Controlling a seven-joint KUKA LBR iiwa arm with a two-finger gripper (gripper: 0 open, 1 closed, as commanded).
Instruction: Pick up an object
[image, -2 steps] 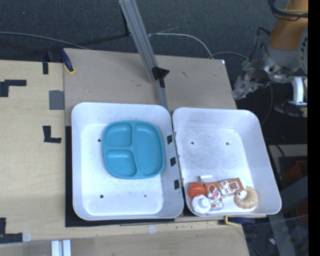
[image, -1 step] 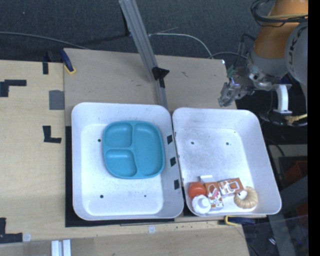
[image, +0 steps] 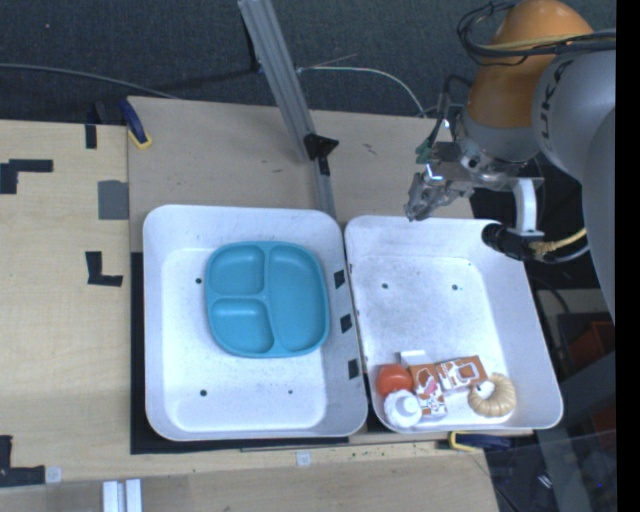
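Observation:
My gripper (image: 420, 204) hangs above the far rim of the right bin (image: 440, 290), its fingers pointing down with nothing between them. At that bin's near edge lie a red-orange round piece (image: 393, 379), a white bottle-like piece (image: 402, 408), a red and white printed packet (image: 447, 384) and a tan ring-shaped pastry (image: 494, 396). All of them sit well below the gripper in the view, near the front rim.
The left bin (image: 175, 330) holds a teal divided plate (image: 267, 298). A grey metal pole (image: 285, 80) slants in from the top and ends at the bins' far edge. The wooden bench (image: 60, 330) with black tape marks lies to the left.

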